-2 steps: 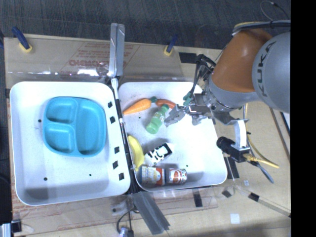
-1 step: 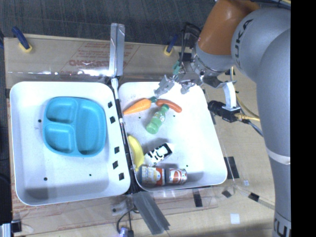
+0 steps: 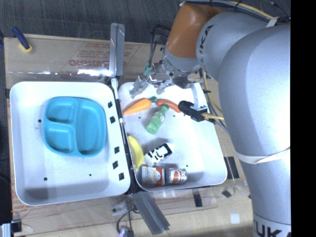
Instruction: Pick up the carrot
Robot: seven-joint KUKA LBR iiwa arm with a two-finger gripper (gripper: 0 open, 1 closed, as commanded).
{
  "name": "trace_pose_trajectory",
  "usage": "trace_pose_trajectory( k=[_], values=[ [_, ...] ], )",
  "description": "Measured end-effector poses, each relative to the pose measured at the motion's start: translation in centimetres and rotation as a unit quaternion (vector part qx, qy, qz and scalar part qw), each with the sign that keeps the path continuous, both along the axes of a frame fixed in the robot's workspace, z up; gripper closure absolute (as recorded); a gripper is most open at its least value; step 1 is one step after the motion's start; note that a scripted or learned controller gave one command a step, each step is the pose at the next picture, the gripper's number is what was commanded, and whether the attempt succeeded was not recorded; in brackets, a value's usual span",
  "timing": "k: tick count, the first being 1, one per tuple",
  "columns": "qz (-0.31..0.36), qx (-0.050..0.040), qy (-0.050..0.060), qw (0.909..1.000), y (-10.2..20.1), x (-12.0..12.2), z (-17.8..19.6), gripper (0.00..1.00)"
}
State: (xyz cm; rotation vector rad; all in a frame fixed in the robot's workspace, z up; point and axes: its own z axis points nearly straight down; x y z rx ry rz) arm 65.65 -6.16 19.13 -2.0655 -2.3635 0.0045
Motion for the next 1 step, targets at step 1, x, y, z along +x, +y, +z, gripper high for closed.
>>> trace_pose_trajectory(
  k=[1],
  values=[
    [0.023, 0.0002, -0.001, 0.9997, -4.41, 0.0, -7.66, 0.0]
  ],
)
